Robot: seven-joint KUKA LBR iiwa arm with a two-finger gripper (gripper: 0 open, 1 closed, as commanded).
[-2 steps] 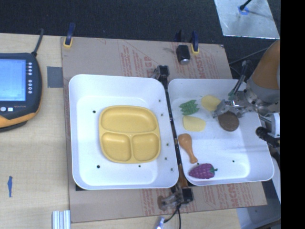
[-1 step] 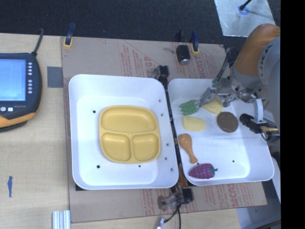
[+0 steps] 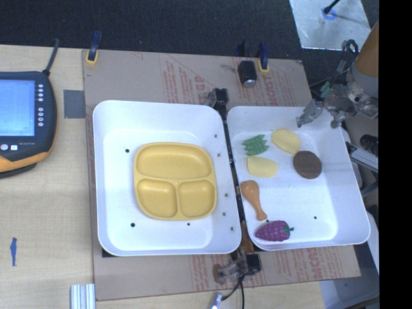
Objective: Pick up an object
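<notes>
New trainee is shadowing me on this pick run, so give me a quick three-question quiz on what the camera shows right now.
1. True or false: the yellow divided tray lies in the same bin as the toy foods.
2. Which item lies nearest the front rim of the right bin? A) green leafy piece B) purple grapes C) brown round piece
3. Fill in: the gripper hovers over the right bin's ____ corner, at the arm's side.

Key
1. False: the tray sits alone in the left bin.
2. B
3. far
</notes>
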